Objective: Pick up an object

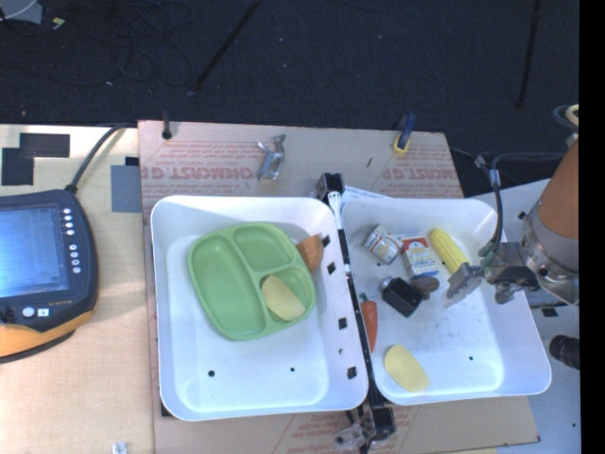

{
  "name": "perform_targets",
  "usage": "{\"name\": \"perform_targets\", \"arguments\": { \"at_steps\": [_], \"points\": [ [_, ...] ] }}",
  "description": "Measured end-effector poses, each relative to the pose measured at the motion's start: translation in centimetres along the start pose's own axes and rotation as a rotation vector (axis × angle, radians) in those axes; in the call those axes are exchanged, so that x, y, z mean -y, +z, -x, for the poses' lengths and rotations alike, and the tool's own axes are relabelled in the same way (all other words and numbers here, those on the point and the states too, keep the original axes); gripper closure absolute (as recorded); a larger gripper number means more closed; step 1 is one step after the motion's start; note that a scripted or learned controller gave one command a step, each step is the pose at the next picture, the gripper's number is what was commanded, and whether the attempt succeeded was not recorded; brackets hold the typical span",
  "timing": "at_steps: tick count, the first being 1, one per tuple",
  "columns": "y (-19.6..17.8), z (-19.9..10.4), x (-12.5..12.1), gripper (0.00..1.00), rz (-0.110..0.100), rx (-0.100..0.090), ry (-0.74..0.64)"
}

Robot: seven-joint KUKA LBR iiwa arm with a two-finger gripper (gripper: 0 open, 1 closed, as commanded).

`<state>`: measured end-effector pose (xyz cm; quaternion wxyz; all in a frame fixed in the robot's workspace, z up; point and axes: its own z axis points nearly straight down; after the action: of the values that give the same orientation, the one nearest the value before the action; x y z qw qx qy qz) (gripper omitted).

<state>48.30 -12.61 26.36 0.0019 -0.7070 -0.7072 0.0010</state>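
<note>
**Corn cob lies in the right bin, gripper empty beside it**

The corn cob [447,250], yellow and ridged, runs its long axis from 11 to 5 o'clock in the right bin [492,372]. At its 9 o'clock sit a small carton [420,255] and a can [382,245]. At its 4 o'clock the gripper [479,282] hovers, fingers parted, holding nothing.

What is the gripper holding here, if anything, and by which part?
Nothing. The gripper hangs over the right bin, right of the corn, with no object between its fingers.

Gripper [480,283] low at right, fingers seemingly spread, nothing between them.
</note>
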Motion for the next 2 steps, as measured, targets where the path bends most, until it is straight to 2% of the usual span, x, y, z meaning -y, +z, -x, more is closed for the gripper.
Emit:
{"name": "perform_targets", "arguments": {
  "at_steps": [1, 2],
  "points": [
    [16.3, -2.3, -2.2, 0.0, 0.006, 0.002, 0.002],
    [14.2, 4.6, -5.9, 0.0, 0.007, 0.006, 0.002]
  ]
}}
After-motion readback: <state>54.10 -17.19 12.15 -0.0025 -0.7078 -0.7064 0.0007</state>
